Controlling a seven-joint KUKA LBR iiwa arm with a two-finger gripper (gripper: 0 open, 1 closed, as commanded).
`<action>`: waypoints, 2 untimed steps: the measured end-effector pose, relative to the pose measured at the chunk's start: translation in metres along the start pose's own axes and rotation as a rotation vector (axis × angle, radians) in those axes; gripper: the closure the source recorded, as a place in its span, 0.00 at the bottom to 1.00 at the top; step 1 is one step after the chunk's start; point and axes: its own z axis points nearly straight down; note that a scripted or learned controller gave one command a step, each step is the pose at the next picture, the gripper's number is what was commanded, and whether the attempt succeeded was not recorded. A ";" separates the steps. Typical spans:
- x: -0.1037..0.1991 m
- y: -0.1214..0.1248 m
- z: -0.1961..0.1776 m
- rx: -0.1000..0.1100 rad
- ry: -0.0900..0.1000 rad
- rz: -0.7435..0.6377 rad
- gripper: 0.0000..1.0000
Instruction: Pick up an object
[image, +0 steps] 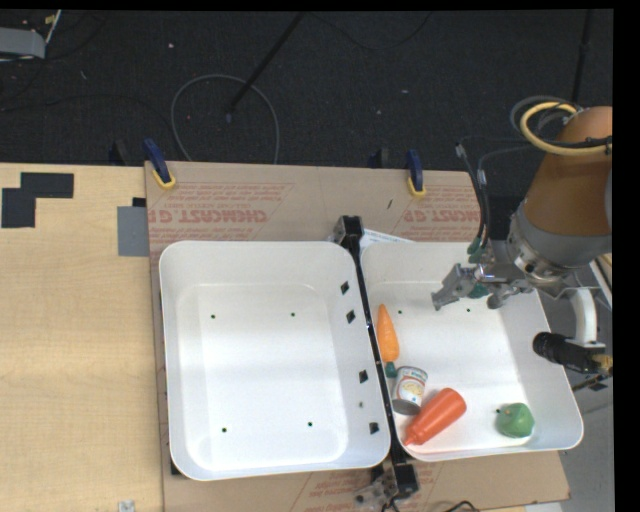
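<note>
Four small things lie in the right bin, any of which would serve: a small carrot against the dividing wall, a little can just below it, a larger carrot touching the can and pointing toward the near wall, and a green fruit alone near the near right corner. The pincer hangs over the far part of this bin, well apart from all of them, with nothing between its fingers; how wide they stand cannot be told from this angle. The green fruit looks the cleanest target, since nothing crowds it. To take it well, the arm should centre over the fruit, come straight down with fingers spread on both sides, and close before lifting. The left bin sits alongside on the table.
</note>
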 end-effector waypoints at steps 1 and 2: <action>-0.001 0.000 -0.010 0.000 0.000 0.001 1.00; 0.026 -0.065 0.000 0.002 0.001 0.001 1.00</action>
